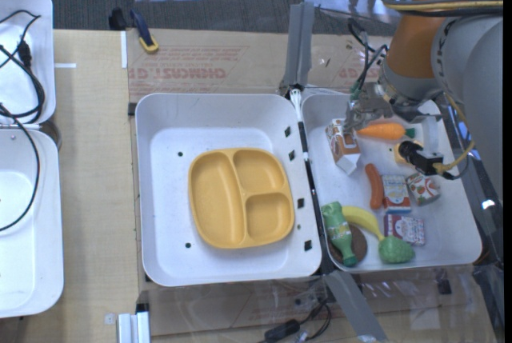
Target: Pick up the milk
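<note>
One milk carton [345, 144] in right bin [472, 241] | pincer [362, 111] just above it | pincer state: cannot tell

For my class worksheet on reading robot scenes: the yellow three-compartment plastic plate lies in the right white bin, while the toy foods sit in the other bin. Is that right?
Not quite. The camera view shows the yellow three-compartment plastic plate lying in the left white bin, not the right one. The toy foods, such as the orange carrot and yellow banana, sit in the other bin, the right white bin.
</note>
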`<action>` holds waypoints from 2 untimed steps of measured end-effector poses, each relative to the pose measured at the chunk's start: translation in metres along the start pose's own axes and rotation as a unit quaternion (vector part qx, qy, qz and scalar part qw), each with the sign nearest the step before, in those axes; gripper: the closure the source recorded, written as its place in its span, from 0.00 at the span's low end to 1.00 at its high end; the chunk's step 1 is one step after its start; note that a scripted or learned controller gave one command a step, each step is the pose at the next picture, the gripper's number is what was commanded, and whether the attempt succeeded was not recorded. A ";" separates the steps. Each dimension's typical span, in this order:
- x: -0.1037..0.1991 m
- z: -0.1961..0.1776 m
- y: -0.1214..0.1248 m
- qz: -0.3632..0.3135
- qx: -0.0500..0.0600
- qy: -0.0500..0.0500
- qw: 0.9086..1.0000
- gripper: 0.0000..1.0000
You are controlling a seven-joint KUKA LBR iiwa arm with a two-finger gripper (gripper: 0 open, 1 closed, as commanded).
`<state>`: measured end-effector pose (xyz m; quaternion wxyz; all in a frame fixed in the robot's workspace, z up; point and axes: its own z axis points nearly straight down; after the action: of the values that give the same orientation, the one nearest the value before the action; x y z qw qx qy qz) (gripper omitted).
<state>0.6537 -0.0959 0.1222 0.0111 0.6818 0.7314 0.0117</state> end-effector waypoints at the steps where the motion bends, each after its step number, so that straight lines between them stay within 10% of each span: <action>1: 0.000 0.002 -0.001 0.000 0.002 0.000 1.000 0.00; 2: 0.003 0.013 -0.024 -0.122 -0.001 -0.001 0.992 0.00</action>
<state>0.6303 -0.0941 0.1083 0.0143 0.5873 0.8092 0.0105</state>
